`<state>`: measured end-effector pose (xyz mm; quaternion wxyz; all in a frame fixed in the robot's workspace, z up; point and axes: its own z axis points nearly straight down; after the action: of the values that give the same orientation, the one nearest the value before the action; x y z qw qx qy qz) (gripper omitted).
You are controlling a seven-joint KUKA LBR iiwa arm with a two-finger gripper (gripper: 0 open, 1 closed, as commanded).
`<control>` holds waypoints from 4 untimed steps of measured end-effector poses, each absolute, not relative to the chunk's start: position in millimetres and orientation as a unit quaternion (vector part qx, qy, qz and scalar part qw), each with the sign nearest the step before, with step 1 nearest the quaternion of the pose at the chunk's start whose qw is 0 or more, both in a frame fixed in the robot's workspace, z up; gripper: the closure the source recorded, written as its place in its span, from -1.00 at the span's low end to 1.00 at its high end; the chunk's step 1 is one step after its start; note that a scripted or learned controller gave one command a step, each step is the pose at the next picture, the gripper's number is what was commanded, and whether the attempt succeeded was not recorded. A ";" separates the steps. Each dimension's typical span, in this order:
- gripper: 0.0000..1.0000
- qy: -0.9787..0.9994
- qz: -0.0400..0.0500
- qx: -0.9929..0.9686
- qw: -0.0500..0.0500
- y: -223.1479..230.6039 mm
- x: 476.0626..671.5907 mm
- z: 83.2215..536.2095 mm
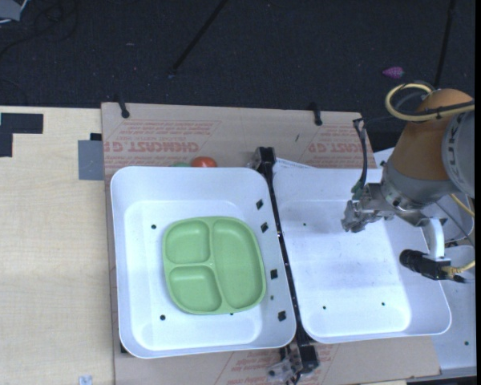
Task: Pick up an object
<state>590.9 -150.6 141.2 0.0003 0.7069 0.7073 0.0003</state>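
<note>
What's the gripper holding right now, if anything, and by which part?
Nothing seen held. The gripper sits over the right bin, with no object seen between its fingers. The green divided plate lies untouched in the left bin.

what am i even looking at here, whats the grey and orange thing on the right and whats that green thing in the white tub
This is one picture from a camera fixed above a workbench, looking down at a slant. The grey and orange thing is a robot arm reaching in from the right. At its end is a gripper, the part that grasps things; it hangs over the right bin, near that bin's back wall. The picture is too small there to tell how its jaws stand, and nothing can be seen held in them.

The bench carries two shallow white bins side by side. In the left bin lies the green thing: a plastic plate with three compartments, lying flat. Just behind that bin's back rim a small orange-red object peeks out; what it is can't be told. The robot's job is to pick something up.
</note>
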 end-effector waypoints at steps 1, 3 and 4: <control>1.00 0.708 0.000 0.707 0.000 -144.9 593.2 185.5; 1.00 0.708 -0.001 0.706 -0.002 -82.7 595.2 245.4; 1.00 0.709 -0.001 0.706 -0.002 -28.8 596.2 234.8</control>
<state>596.2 -28.8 234.8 -0.0022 0.7056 0.7086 -0.0006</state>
